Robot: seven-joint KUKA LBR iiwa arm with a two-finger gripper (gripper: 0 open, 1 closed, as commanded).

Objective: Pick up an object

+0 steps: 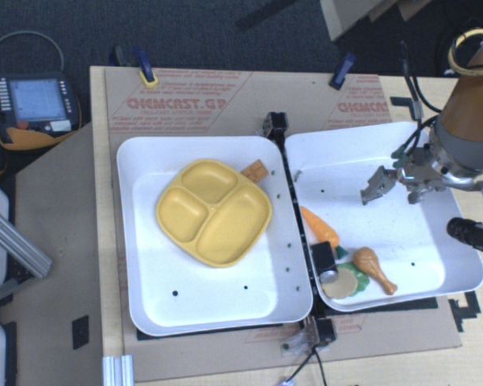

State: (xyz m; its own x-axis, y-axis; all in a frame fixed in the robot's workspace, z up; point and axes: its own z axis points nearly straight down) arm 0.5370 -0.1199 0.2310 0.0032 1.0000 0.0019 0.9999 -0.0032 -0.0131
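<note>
Jaws first: honestly can't tell how they're set, since from this slanted overhead angle the gripper [380,186] is just a grey blob hanging over the upper part of the right bin [435,240], and nothing I can see sits between its tips. Ok, now going left to right. Off the worktop [113,240] on the far left there's a control pendant [36,103] with a lit screen and a looped cable above it. The left bin [145,296] holds a yellow divided plate [215,211] with three compartments, sitting toward the upper middle of the bin, and a small brown block [254,170] is peeking out right at the plate's upper right edge, touching it or just beside it, hard to say. Where the two bins meet, a black clamp [274,124] sits at the top of the seam. In the right bin the pickable stuff is all bunched along the left wall and lower left corner: an orange carrot [319,226] lying at a slant, just below it a black-and-silver item [325,261] I can't identify, then a pale greenish round thing [343,284] under that, and a toy drumstick [373,268] right beside them. The gripper is well apart from that pile, up and to the right of it, with the arm [467,119] coming in from the right side.
</note>
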